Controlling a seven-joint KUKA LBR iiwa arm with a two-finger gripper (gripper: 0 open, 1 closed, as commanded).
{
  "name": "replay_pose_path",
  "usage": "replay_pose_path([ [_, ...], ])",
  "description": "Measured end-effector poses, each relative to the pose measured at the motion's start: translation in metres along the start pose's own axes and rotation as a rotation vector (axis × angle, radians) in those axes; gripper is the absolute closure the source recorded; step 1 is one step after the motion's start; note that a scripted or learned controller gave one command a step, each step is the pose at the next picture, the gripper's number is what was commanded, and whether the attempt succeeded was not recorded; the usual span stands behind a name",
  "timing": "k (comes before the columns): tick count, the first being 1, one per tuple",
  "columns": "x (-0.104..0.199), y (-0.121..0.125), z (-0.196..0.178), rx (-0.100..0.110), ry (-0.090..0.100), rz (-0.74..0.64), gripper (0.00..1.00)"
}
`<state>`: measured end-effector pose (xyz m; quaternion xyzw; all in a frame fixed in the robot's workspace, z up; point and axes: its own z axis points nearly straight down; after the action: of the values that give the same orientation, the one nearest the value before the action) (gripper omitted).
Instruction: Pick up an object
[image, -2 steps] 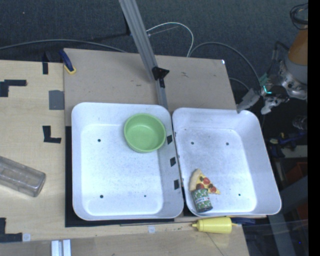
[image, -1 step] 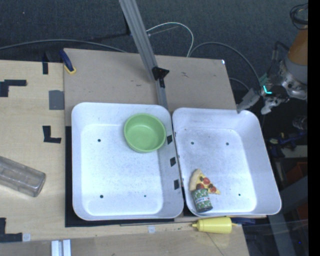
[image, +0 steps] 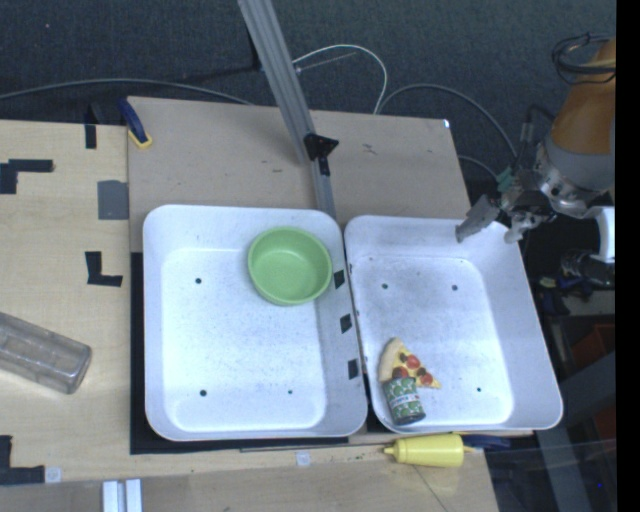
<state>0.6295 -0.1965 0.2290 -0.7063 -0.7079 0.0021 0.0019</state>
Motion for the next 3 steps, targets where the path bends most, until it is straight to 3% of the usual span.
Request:
replay_pose_path([
  [2,0.009,0.006,0.116,-0.003,0.000,0.001,0.00],
  [3,0.010,0.006,0.106,-0.004,0.000,-0.001,1.00],
])
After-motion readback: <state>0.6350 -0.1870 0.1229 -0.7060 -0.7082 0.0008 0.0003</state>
